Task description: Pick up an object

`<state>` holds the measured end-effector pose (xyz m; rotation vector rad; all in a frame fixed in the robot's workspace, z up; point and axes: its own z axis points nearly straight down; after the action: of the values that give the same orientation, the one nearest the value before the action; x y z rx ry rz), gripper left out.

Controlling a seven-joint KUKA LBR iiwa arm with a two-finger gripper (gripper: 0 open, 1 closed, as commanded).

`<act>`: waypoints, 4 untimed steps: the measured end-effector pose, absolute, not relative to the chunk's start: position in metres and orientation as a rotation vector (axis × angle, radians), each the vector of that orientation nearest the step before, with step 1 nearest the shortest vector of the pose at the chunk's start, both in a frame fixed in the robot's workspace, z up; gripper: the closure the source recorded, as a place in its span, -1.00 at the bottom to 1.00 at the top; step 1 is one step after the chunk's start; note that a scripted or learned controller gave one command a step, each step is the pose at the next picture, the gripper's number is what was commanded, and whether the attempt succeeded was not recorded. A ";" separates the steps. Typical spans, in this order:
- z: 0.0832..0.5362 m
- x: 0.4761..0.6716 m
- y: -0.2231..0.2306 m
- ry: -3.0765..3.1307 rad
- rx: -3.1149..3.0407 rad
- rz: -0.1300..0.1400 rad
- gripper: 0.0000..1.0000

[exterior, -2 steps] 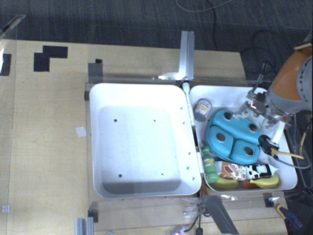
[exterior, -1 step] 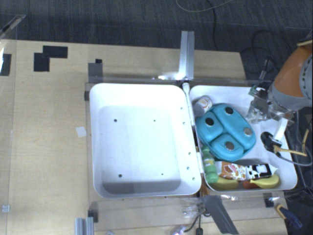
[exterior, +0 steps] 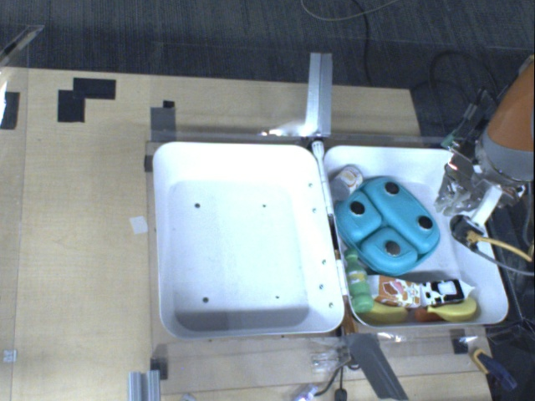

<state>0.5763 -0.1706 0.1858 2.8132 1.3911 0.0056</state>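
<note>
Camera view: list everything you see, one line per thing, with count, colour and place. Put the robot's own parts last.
bins: two, white, side by side on the bench
toy with three holes: one, teal, middle of the right bin
banana: one, yellow, front edge of the right bin
printed packet: one, orange, white and black, just behind the banana
bottle: one, green, front left corner of the right bin
small round thing: one, pale, back left of the right bin
cable: one, white, on the dark floor behind
arm: one, grey with orange band, right side
gripper: one, metal, over the right bin's right edge
</note>
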 end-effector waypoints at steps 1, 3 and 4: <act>0.193 0.610 -0.189 1.025 2.967 0.005 1.00; 0.240 0.595 -0.205 0.480 3.103 0.003 1.00; 0.316 0.594 -0.205 0.423 3.111 0.006 1.00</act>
<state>0.5943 -0.2051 0.3159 3.1111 0.4233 0.0058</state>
